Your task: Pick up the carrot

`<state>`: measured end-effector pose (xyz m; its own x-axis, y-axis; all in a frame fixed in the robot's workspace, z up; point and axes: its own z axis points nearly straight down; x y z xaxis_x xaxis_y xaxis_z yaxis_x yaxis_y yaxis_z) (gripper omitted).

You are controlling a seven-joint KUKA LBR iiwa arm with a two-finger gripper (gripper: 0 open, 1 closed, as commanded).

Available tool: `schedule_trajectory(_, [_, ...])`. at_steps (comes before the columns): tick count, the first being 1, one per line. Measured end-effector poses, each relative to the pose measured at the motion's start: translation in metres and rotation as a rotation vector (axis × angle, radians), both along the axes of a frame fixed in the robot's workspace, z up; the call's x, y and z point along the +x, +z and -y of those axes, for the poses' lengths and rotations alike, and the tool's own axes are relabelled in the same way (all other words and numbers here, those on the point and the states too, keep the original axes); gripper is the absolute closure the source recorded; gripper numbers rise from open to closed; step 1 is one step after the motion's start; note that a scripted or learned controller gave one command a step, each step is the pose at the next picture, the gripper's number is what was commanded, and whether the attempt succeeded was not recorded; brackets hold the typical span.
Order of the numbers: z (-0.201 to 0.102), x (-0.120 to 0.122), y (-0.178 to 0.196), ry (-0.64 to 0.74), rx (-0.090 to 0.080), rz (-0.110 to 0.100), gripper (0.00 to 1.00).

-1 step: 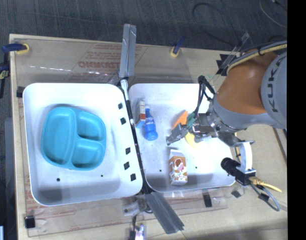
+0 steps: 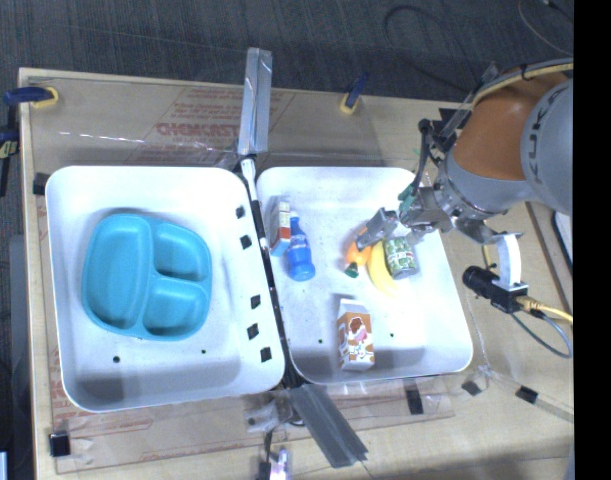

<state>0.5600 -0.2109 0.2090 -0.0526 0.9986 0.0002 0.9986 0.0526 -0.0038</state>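
claw low over the carrot in the right bin

the arm comes in from the right, its orange band cut off by the picture's far right corner, and its wrist hides the far right part of the right bin. the claw sits right over the carrot, which lies right of the bin's middle, touching a yellow banana and a small can; only a bit of orange peeks out, so i cannot tell how the claw is set. a blue bottle and a small tube lie near the bin's left wall, a juice carton stands at the near side. the left bin holds a blue divided plate.
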Motion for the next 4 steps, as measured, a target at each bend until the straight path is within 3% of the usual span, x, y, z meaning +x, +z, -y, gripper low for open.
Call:
schedule_trajectory(1, [-0.001,0.055,-0.118,-0.019,-0.001,0.001,0.00])
schedule_trajectory(2, [-0.001,0.074,-0.034,-0.087,0.000,0.003,0.00])
schedule_trajectory(3, [-0.067,0.064,-0.113,0.076,-0.006,0.011,0.00])
schedule_trajectory(4, [0.000,0.042,-0.078,0.288,-0.001,0.005,0.00])
